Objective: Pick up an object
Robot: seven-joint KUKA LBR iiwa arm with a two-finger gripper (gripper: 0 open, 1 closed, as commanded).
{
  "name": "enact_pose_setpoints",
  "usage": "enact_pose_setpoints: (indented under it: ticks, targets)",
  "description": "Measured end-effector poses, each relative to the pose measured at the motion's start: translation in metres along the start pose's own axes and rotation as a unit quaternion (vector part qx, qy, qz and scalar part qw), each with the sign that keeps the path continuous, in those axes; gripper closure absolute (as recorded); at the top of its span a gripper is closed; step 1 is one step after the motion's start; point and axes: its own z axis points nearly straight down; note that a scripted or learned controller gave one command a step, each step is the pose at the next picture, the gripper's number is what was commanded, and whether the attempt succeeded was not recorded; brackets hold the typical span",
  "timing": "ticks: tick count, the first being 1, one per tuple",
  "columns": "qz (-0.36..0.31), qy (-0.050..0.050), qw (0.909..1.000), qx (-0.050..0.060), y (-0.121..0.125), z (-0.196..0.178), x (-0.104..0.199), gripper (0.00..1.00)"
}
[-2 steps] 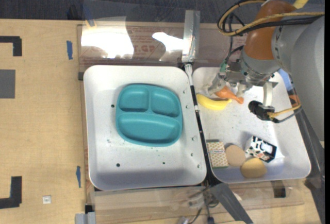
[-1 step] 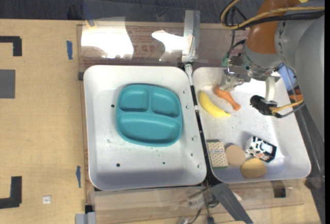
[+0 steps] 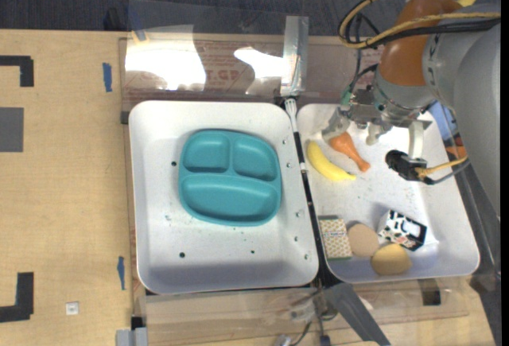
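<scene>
Since the task names no particular object, the carrot reads as the likely target: it lies slanted in the upper part of the right bin, thick end up toward the end effector.
- End effector low over that thick end. Fingers look apart, one on each side of it, not clamped on anything.
- Banana just beside the carrot on the left, nearly touching it.
- Near the front of the bin, well apart from the carrot: square cracker-like piece, two tan rounded items, black-and-white packet.
- Left bin holds a teal divided plate. Tabletop beyond.

Risks, as judged:
- Carrot tapers, so a grasp on the slope could squeeze it out.
- The left finger sits close to the banana and may nudge or pinch it too.
- Grip near one end means the carrot may swing or drop on lift.
</scene>
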Motion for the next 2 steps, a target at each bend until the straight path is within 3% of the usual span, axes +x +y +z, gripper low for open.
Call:
enact_pose_setpoints:
  ticks: [1,2]
  targets:
    - [0.013,0.0,0.9999,0.002,0.005,0.032,-0.008,0.0]
    - [0.012,-0.001,0.9999,0.0,0.007,0.019,-0.007,1.0]
